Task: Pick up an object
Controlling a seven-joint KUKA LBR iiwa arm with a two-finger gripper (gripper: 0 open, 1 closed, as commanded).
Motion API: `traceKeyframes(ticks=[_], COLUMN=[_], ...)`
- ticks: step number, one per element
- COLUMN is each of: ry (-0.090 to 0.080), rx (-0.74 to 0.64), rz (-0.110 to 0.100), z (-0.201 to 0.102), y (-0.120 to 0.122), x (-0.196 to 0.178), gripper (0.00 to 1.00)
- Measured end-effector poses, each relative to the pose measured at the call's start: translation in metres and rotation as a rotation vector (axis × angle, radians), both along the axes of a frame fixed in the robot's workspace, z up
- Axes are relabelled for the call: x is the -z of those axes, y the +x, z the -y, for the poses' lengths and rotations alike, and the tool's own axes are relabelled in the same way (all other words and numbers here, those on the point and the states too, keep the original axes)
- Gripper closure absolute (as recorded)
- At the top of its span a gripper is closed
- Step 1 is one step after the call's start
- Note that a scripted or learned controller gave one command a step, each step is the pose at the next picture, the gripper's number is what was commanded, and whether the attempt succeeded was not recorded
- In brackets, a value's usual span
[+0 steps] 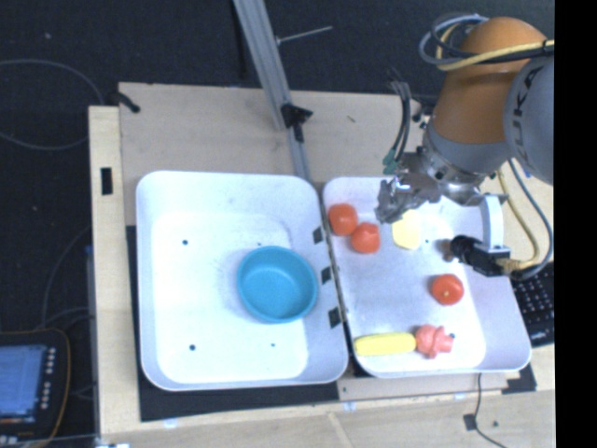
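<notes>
In the right bin [401,292], the pincer [393,207] hangs low just beside a pale yellow piece [409,235], probably its target because it lies nearest. Whether the pincer is wide or narrow cannot be told. Two orange balls [343,218] sit near.

Pale yellow object [409,235] in right bin [392,292]: upper left part hidden under gripper [395,205], outline not resolvable. Far right corner of right bin covered by arm [480,82]; arm itself cut off at frame's right. Pink object [433,341] at near edge, just beside yellow oblong [384,344]: blurred, kind undetermined. Dark specks [185,243] on floor of left bin [187,292]: too small to identify. Grey rail [261,54] cut off by top edge. Blue-lit screen [20,381], lower left, cropped by left edge; content unreadable.
</notes>
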State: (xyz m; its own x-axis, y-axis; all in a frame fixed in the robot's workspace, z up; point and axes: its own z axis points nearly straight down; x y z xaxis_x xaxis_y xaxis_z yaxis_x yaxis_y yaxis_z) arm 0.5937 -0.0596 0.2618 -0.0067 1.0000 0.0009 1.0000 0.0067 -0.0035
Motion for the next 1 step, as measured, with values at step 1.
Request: traceKeyframes(ticks=[1], ry=[0.003], rx=[-0.002], rz=[0.0], z=[-0.0452], y=[-0.0199], x=[-0.0045], gripper=[1.0])
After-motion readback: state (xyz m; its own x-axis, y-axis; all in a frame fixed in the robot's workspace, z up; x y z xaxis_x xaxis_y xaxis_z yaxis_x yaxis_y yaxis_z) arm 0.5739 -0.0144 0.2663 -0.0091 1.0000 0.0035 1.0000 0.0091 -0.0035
